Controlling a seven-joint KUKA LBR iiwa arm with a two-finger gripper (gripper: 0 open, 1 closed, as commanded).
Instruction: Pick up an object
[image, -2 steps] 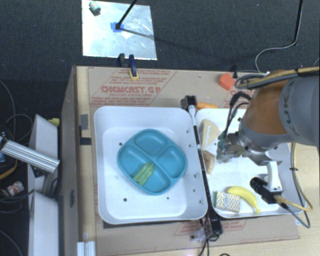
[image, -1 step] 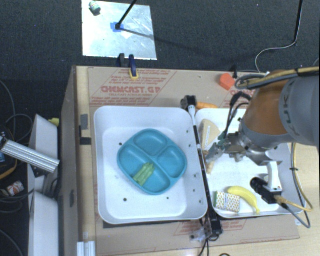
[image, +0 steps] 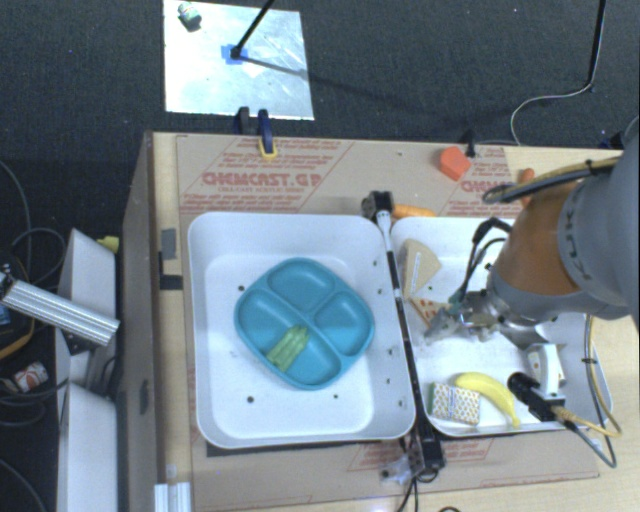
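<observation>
hovering tool (image: 437, 322) — banana (image: 487, 392) lies just below it

blue plate (image: 305, 322) – yellow banana (image: 487, 392) – white bins (image: 220, 300)

arm: I reach in from the right, grey, orange band above my wrist | gripper (image: 438, 322): low, pointing left | wrist: bent down
</observation>
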